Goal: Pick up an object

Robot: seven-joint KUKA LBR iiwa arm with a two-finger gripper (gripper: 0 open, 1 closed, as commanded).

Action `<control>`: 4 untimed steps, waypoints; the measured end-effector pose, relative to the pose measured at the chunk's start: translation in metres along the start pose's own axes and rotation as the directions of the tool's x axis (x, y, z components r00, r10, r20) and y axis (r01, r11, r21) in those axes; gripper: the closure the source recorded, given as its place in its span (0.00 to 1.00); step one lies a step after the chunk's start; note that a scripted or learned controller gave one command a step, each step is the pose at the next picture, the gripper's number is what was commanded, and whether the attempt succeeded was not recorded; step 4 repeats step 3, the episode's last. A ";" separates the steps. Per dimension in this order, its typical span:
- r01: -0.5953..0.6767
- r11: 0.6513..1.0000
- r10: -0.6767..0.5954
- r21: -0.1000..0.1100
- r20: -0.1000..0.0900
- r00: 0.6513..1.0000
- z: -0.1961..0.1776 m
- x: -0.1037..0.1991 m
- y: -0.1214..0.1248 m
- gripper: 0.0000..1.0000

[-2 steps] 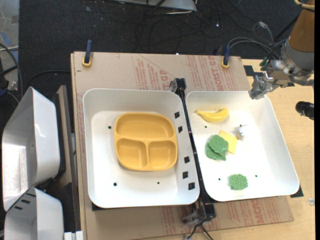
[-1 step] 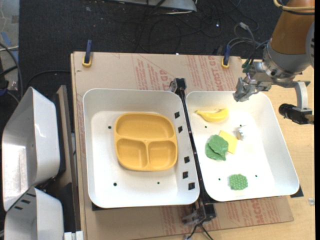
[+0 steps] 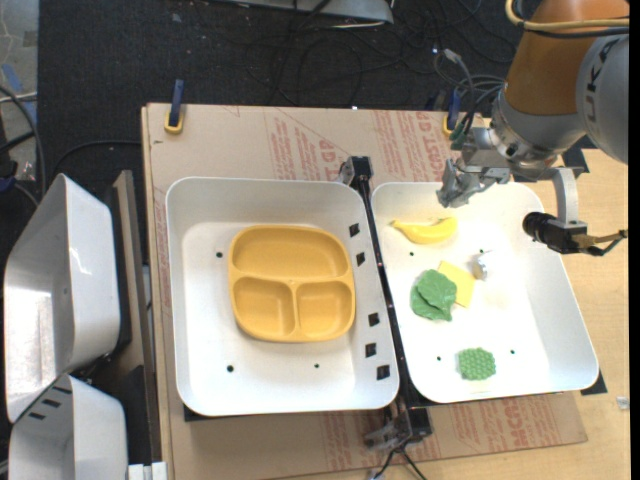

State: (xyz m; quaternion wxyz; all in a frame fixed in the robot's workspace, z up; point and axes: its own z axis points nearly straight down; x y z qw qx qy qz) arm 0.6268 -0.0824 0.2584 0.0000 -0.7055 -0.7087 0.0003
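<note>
Two bins on the surface (image 3: 270, 138): left bin (image 3: 190, 298) holds a yellow tray (image 3: 292, 282), and the tool (image 3: 455, 194), its state unclear, hangs over the right bin (image 3: 560, 308) near a banana (image 3: 425, 230)

The bench (image 3: 290, 138) is showing a brown cardboard-like top printed with red lettering. Two shallow white bins are sitting on it side by side: the left bin (image 3: 190, 268) and the right bin (image 3: 560, 318), their inner edges meeting along a black divider strip (image 3: 378, 268). A blue and yellow clamp (image 3: 176, 108) is gripping the bench's far left corner.
</note>
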 end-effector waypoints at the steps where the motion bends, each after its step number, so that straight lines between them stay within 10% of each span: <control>1: 0.002 1.000 -0.002 0.001 -0.001 1.000 0.000 0.047 -0.008 1.00; 4: 0.000 1.000 0.000 0.001 0.000 1.000 0.019 0.138 -0.004 1.00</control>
